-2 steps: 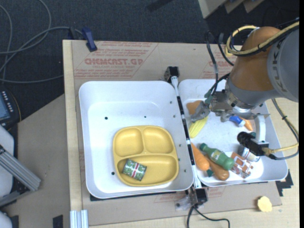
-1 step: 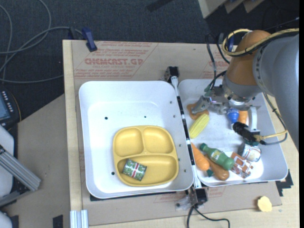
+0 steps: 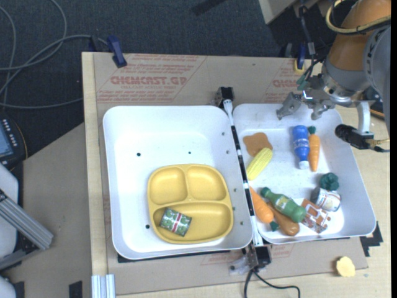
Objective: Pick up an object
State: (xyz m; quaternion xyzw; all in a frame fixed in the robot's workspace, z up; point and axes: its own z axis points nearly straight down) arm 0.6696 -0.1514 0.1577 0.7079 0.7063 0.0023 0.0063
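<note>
My gripper (image 3: 303,107) hangs over the back edge of the right bin (image 3: 356,185), its grey fingers (image 3: 287,108) spread open with nothing between them. Just in front of it lie a blue bottle (image 3: 301,144) and a small carrot (image 3: 314,151), side by side. Further left are a brown piece (image 3: 255,142) and a corn cob (image 3: 259,161). Toward the bin's front lie a green bottle (image 3: 284,205), a bigger carrot (image 3: 263,208), a sausage (image 3: 287,227), a red-and-white pack (image 3: 315,216), a silver can (image 3: 327,200) and a green toy (image 3: 329,180).
The left bin (image 3: 124,141) holds a yellow divided plate (image 3: 186,185) with a green-and-red can (image 3: 175,221) in its front compartment. A black clamp (image 3: 226,95) sits at the back where the bins meet. A yellow bit (image 3: 345,266) lies on the bench at front right.
</note>
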